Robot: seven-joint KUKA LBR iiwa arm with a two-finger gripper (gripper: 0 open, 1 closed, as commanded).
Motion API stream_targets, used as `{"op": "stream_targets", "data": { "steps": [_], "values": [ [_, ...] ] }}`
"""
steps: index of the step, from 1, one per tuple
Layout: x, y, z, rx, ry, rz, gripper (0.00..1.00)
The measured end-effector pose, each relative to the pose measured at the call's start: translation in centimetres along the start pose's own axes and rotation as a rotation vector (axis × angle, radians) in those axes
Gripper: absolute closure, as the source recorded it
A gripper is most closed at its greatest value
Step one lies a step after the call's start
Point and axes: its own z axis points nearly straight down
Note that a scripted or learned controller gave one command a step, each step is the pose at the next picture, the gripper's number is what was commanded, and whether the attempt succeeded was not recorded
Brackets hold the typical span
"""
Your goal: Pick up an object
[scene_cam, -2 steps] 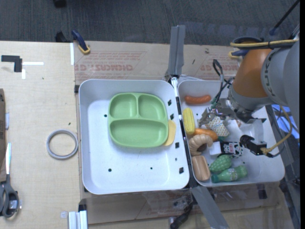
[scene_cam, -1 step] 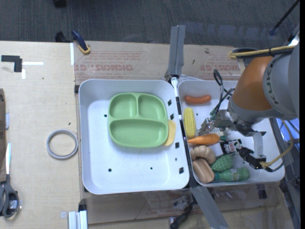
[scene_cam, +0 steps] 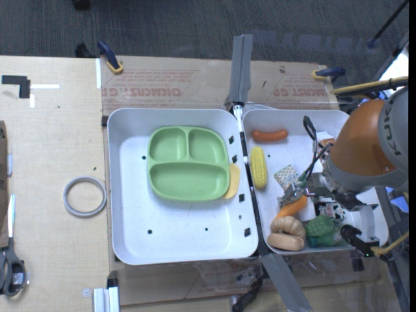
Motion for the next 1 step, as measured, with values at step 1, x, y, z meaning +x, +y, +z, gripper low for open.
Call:
{"op": "stream_targets", "data": {
  "steps": [1],
  "values": [
    [-0.09,0.06,-0.88,-0.001,0.0,0.004,1.0]
  ]
}}
